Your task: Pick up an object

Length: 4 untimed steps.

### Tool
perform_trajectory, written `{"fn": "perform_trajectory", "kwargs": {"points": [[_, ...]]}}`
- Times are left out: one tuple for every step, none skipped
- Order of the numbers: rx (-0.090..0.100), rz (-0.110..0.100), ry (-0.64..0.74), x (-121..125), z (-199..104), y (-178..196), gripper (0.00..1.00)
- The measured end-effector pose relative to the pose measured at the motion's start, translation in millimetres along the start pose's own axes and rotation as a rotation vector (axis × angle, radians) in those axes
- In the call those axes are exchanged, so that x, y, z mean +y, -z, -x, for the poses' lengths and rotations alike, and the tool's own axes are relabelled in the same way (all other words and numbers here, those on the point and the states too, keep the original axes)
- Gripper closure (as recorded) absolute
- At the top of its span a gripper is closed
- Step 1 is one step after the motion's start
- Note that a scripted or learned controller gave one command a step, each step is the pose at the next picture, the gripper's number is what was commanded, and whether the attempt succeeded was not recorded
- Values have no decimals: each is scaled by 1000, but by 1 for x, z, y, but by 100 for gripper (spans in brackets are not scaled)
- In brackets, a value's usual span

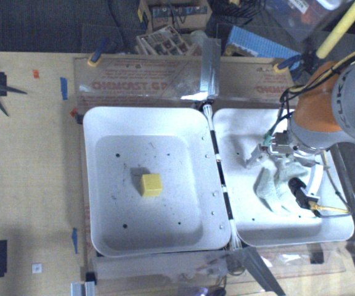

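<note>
A small yellow block (151, 184) lies near the middle of the left bin (97, 165), by itself. My gripper (259, 172) hangs over the right bin (239, 128), left of that bin's centre, under the grey arm with the orange band (316, 113). Its two grey fingers (268, 187) point down and to the left, spread apart, and nothing shows between them. The gripper is well to the right of the yellow block, across the ridge where the two bins meet.
The bins' shared rim (219, 177) runs between gripper and block. A black part with a yellow-tipped cable (307, 199) hangs off the wrist over the right bin. Boxes and clutter (171, 17) stand behind the bench's back edge.
</note>
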<state>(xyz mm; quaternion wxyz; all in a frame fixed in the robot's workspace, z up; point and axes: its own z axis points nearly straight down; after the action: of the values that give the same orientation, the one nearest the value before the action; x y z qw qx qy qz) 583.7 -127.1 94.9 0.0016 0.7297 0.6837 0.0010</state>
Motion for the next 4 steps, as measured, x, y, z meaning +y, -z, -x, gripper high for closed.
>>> {"fn": "perform_trajectory", "kwargs": {"points": [[0, -1, -100, 11, 6, 7, 0], [-1, 2, -106, 11, 9, 18, 100], [3, 10, -617, -47, 2, -4, 100], [1, -6, -725, -103, 35, -1, 100]]}}
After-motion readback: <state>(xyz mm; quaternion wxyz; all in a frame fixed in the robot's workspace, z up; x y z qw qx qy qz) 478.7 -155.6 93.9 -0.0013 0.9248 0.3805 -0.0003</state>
